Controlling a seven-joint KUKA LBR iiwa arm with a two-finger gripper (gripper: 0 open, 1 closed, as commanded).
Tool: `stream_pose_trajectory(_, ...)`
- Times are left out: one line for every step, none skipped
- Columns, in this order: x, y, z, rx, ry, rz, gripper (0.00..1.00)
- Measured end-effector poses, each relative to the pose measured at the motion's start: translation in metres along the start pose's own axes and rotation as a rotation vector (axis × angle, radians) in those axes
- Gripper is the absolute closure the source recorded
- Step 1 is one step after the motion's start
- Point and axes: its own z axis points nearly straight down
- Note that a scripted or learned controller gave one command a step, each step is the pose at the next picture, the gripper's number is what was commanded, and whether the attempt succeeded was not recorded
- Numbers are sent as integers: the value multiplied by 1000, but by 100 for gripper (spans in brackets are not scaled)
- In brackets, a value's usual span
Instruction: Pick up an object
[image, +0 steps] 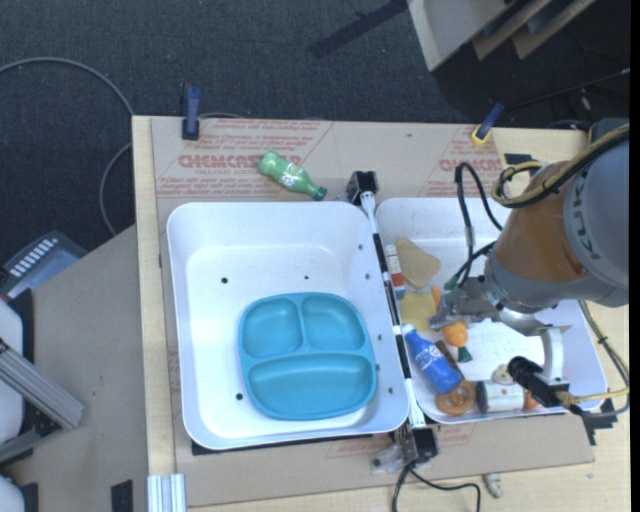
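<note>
- We could not tell whether the gripper (449, 318) was spread or closed, because the wrist and its cables hid that part from above. It hung low in the right bin (430, 208), near the bin's left side.
- The orange piece (455, 335) lay just below the gripper in the view, touching it or very nearly. We saw nothing we could call held.
- We took that orange piece as the object to pick, since it lay closest.
- We judged it small, light and stiff, likely smooth plastic with a rounded body. It looked apt to roll or squirt out from a pinch placed off centre.
- We judged the best hold to be across its widest middle, coming straight down, with a gentle close.
- A second orange bit (463, 353) lay just beside it, toward the near edge, close enough to be caught by mistake.
- A blue bottle (432, 362) lay slanted near the wall between the bins, close on the left of both orange things.
- A tan piece (418, 265) lay farther back in the same bin, apart from the gripper.
- A brown disc (458, 400) and a white tube (500, 397) lay along the near wall, side by side.
- The left bin (200, 300) carried a blue plate (305, 355) with three compartments.
- A green bottle (290, 174) lay on the bench (240, 150) behind the left bin, outside both bins.
</note>
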Motion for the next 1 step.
stream_pose_trajectory(62,22,-97,3,3,-2,100)
